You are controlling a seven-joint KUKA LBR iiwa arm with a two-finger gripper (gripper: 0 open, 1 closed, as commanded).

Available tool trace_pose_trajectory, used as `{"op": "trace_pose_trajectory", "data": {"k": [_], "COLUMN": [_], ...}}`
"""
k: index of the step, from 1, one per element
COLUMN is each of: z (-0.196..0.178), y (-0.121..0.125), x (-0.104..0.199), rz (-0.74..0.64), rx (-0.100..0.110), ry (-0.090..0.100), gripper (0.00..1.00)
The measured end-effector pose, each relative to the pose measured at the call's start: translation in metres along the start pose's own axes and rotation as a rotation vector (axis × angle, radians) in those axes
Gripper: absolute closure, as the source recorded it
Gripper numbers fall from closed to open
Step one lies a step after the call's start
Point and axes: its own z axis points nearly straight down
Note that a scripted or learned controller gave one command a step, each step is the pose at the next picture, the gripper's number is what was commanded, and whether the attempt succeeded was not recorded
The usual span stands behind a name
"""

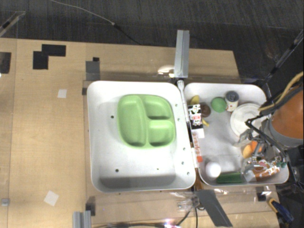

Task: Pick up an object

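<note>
Camera view showed the gripper (259, 161) low in the right bin (209, 177) among small items, its finger state impossible to tell.

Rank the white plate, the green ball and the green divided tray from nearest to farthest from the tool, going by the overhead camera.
With the tool low in the right bin:
1. White plate, just above the tool in the picture, in the same bin.
2. Green ball, farther up and left, near the right bin's top edge.
3. Green divided tray, across the divider in the left bin.
</note>
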Motion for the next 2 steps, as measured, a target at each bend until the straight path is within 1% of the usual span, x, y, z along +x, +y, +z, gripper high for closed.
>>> {"op": "trace_pose_trajectory", "data": {"k": [1,2], "z": [0.001,0.0], "y": [-0.012,-0.014], "x": [-0.04,-0.001], "rz": [-0.048,-0.094], "rx": [0.001,0.0], "ry": [0.003,0.001], "gripper": [0.0,0.0]}}
